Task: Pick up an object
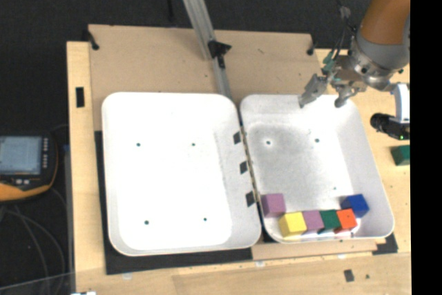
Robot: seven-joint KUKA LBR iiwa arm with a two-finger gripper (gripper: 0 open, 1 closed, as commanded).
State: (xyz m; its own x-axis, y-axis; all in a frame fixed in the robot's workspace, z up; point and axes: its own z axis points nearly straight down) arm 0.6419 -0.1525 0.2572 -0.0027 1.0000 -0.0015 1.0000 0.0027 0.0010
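Note:
My gripper (323, 97) hangs over the far edge of the right bin (311, 141), open, with nothing between its fingers. Several small blocks lie along that bin's near edge, far from the gripper: a purple block (273, 203), a yellow block (292, 223), a second purple block (313, 220), a green block (329, 219), an orange block (346, 219) and a blue block (356, 204).
The left bin (173, 169) lies beside the right one, joined by dark clips at the shared edge. A slanted metal pole (197, 3) rises behind the bins. A small screen device (24, 159) sits off the bench at the left.

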